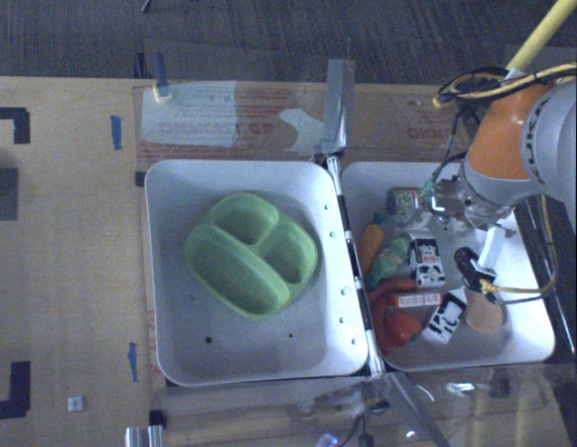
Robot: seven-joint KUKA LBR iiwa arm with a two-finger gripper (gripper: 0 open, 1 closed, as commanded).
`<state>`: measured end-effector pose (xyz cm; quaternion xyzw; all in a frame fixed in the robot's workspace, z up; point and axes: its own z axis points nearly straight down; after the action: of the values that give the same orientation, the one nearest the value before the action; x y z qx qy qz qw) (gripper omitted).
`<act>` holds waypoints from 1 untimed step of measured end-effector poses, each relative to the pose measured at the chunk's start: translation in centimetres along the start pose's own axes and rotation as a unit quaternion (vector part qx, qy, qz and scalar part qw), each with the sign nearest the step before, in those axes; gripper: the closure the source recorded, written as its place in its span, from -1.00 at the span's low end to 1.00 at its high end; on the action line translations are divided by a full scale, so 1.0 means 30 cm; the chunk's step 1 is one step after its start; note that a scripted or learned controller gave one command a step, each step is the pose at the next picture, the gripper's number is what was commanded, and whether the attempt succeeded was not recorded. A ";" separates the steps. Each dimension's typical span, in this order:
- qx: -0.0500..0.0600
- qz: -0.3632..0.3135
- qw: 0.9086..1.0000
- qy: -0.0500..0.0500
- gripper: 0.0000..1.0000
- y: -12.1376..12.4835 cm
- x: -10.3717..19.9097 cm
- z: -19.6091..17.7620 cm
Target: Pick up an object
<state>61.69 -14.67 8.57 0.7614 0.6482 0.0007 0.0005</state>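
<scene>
I see the end effector [436, 200] low over the right bin's [530, 343] toy clutter [400, 287]; its grip state, I cannot tell.

A pale wooden bench [65, 277] carries two white bins: the right bin [530, 343] sits under the gripper [444, 198], the left bin [177, 343] beside it, touching.
</scene>
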 end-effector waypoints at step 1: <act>-0.002 0.001 1.000 0.001 1.00 0.006 0.001 -0.040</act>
<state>61.87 -14.67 9.76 0.7618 0.6478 0.0027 0.0020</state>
